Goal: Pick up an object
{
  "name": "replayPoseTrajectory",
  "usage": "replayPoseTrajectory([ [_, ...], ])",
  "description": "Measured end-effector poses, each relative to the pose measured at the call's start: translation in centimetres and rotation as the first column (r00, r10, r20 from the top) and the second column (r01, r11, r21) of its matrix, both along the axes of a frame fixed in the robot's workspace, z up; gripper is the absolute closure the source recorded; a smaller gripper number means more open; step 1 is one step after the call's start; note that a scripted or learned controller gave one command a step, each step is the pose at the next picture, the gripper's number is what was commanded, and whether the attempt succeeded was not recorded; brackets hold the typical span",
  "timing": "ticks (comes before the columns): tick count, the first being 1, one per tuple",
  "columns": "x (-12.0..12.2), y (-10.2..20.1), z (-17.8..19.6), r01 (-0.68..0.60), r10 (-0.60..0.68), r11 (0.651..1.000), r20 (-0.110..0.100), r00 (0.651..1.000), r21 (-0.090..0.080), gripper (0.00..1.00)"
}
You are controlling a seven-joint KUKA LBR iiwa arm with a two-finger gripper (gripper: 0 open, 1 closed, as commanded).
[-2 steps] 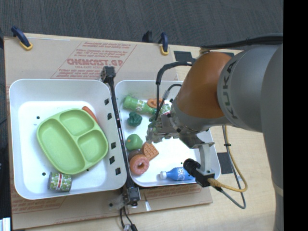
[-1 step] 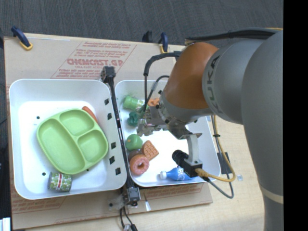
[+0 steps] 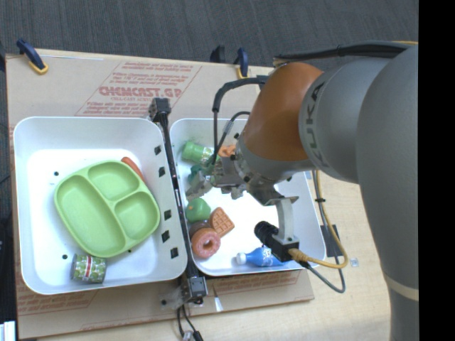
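Note:
The right bin (image 3: 307, 212) holds several small objects: a green cup (image 3: 193, 151) lying at the back left, a green round piece (image 3: 198, 208), a waffle (image 3: 222, 221), a pink donut (image 3: 206, 244) and a blue bottle (image 3: 259, 258) at the front. A small orange piece (image 3: 227, 150) peeks out by the wrist. My gripper (image 3: 206, 179) hangs low over the left part of this bin, between the green cup and the green round piece. The bulky orange-banded wrist (image 3: 284, 123) hides much of the bin's middle and back.
The left bin (image 3: 28, 190) holds a light green divided plate (image 3: 106, 208), with a red-orange item (image 3: 132, 165) behind its rim and a small printed can (image 3: 89, 268) at the front. A black divider with clips (image 3: 169, 190) runs between the bins. Cardboard (image 3: 135, 91) lies behind them.

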State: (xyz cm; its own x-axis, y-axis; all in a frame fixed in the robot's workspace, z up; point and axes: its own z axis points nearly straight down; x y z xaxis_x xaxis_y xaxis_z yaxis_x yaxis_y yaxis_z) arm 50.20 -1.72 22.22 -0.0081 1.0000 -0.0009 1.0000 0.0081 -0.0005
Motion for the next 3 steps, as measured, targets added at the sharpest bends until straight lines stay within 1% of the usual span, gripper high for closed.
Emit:
replayPoseTrajectory([
  [1,0.0,0.0,0.0,0.0,0.0,1.0,0.0,1.0,0.0,0.0],
  [2,-2.7,-9.6,-11.4,0.003,-0.003,1.0,-0.004,1.0,0.001,0.0],
  [3,-2.5,-9.5,-10.4,-0.007,0.007,1.0,-0.004,1.0,0.001,1.0],
])
